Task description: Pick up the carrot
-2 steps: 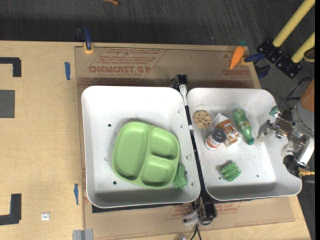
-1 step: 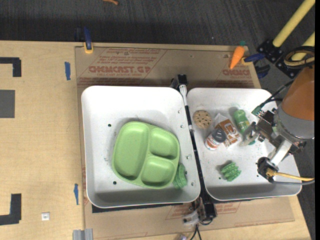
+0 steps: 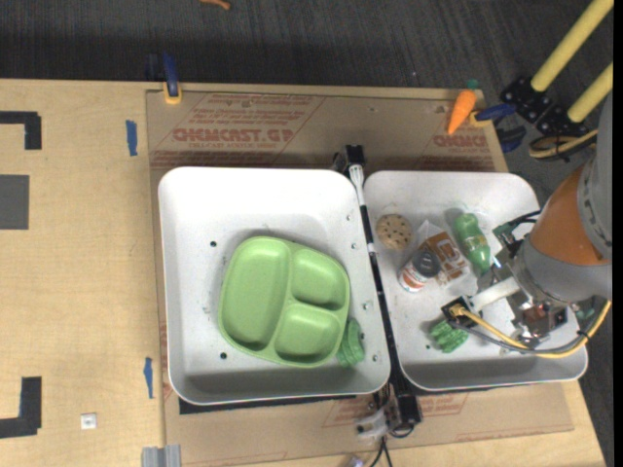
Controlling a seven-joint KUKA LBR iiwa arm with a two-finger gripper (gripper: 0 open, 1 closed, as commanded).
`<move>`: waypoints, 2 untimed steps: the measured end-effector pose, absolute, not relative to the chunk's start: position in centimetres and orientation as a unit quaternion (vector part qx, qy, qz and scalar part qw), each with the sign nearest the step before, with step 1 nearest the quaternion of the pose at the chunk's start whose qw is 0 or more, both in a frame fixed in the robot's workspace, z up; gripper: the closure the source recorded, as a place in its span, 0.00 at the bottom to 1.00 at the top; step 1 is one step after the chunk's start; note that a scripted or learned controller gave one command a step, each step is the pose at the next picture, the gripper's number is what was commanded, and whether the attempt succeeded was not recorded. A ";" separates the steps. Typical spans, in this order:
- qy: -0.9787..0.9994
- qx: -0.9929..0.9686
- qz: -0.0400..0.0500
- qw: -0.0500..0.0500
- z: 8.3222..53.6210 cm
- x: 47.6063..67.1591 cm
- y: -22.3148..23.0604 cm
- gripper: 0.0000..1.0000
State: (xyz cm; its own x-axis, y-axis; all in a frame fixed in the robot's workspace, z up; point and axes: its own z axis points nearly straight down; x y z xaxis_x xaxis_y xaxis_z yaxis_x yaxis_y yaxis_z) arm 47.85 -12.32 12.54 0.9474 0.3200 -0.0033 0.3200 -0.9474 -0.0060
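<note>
Green tray point(image 3: 282, 302) in the left bin point(image 3: 185, 261) — arm working over the right bin point(image 3: 506, 185).
The carrot point(image 3: 461, 111) lies outside on the bench beyond the right bin's far rim; the gripper point(image 3: 531, 321) hangs low over that bin's near right corner — its state cannot be told.

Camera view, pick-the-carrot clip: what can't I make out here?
- Hand: wrist and cables cover it, so open or shut cannot be told.
- Right bin: the arm hides its right side.
- Small green item under the tray edge: mostly hidden.
- Can label: too small to read.
</note>
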 end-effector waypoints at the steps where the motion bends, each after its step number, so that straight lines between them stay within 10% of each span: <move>1: -0.158 -0.987 -0.003 -0.002 8.9 48.2 -19.0 0.00; 2: -0.166 -0.986 -0.006 -0.003 8.9 48.3 -10.7 0.00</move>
